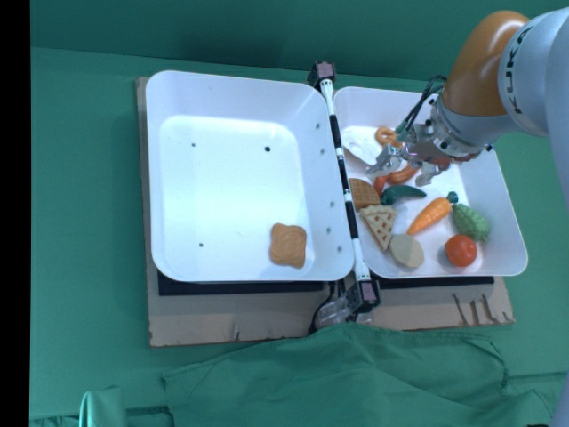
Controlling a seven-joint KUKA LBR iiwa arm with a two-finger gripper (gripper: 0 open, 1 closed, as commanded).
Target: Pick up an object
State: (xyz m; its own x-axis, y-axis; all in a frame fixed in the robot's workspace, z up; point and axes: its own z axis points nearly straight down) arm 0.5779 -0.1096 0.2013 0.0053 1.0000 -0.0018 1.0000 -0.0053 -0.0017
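I read the likeliest target as the orange-red sausage piece [399, 175], lying in the right bin [503, 205] just under the gripper [404, 157], at about six o'clock from the fingertips and all but touching them. Its long axis runs roughly from eight o'clock to two o'clock. Nothing sits visibly between the fingers, so I call no grasp; whether they are spread or closed I cannot tell from this slanted view. A small orange ring [385, 135] lies at ten o'clock from the gripper, a dark green pepper [403, 193] just below the sausage at six o'clock. Further out, the carrot [430, 213] lies at five o'clock, the cracker [363, 192] and pizza slice [380, 223] at seven, the potato [407, 251], tomato [460, 250] and green gourd [470, 221] along the near edge. In the left bin [169, 149], a lone waffle [288, 245] rests, well apart. My judgement: a short straight descent decides this try.
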